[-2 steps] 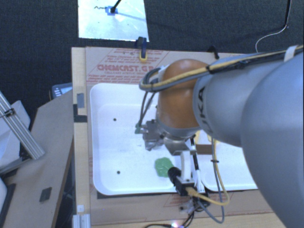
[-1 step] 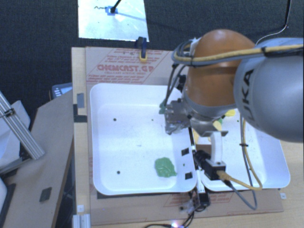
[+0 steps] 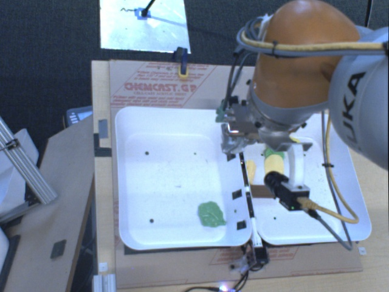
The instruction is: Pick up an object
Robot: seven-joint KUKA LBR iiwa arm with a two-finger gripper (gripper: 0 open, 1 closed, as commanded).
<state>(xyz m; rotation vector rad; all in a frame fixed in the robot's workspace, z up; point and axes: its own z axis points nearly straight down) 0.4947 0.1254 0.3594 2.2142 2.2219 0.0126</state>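
A crumpled green object (image 3: pixel 211 214) lies in the left bin (image 3: pixel 140 163), near its front right corner. In the right bin (image 3: pixel 346 199), a yellow and green object (image 3: pixel 273 162) shows from under the arm. My gripper (image 3: pixel 233 143) hangs below the orange-banded wrist (image 3: pixel 298 47), over the divider between the two bins and just left of the yellow and green object. The wrist hides most of the gripper, and nothing shows held in it. The green object sits well in front of the gripper.
A black connector block (image 3: pixel 287 194) with a yellow cable (image 3: pixel 331 215) hangs from the arm over the right bin. A white part (image 3: pixel 296 163) stands beside it. Cardboard (image 3: pixel 159 85) lies behind the bins, with a yellow-and-blue clip (image 3: pixel 182 62) on it.
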